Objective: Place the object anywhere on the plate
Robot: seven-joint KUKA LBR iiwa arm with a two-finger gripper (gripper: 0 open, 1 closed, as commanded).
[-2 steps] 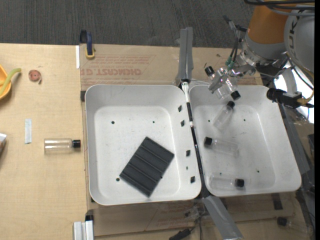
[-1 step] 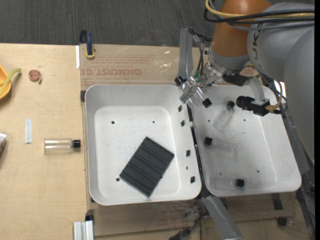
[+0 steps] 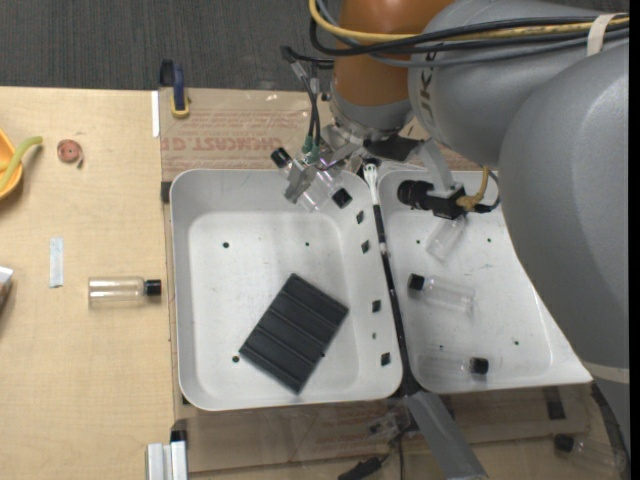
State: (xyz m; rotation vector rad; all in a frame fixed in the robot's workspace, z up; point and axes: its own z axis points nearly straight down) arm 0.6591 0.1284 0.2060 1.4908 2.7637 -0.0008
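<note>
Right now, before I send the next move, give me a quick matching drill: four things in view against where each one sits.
Things:
1. black ridged plate
2. clear bottle with black cap
3. clear vial
4. gripper

Places:
A. on the wooden bench, left of both bins
B. over the left bin's top edge
C. flat in the left bin
D. lying in the right bin

Pairs: 1-C, 2-A, 3-D, 4-B
</note>
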